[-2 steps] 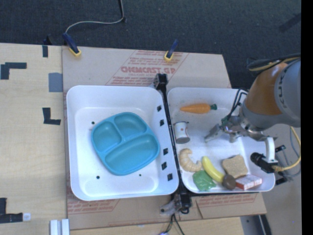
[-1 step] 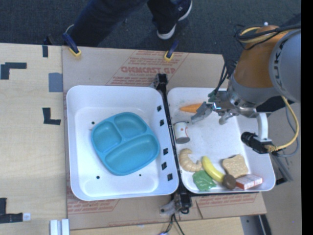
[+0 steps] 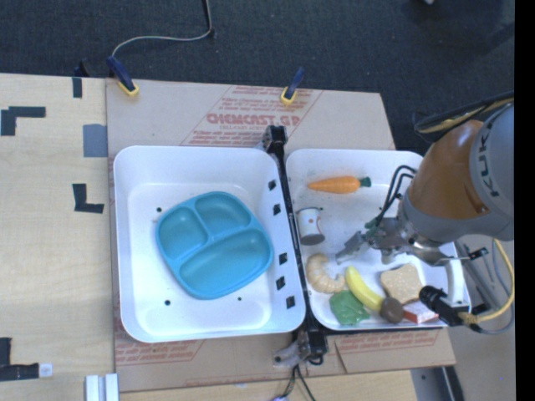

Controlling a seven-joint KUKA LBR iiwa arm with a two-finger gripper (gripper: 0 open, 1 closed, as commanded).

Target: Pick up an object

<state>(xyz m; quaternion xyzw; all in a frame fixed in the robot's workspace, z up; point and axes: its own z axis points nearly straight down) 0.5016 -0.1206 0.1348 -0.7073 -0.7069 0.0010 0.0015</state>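
The right bin [image 3: 334, 161] holds an orange carrot [image 3: 336, 185] at the back and a small metal cup [image 3: 311, 223] near the divider. Along its front lie a pale curled pastry [image 3: 322, 274], a yellow banana [image 3: 362, 288], a green leafy piece [image 3: 346, 308], a slice of bread [image 3: 403, 283], a brown lump [image 3: 391, 310] and a red block [image 3: 418, 314]. My gripper [image 3: 356, 239] hangs low over the middle of this bin, right of the cup and just behind the banana. It is open, with nothing between its fingers.
A blue divided plate [image 3: 214, 242] lies in the left bin [image 3: 134, 224]. A black divider [image 3: 284, 224] separates the two bins. The arm's orange band [image 3: 447, 174] and grey wrist cover the right bin's right side. Cables trail at the right edge.
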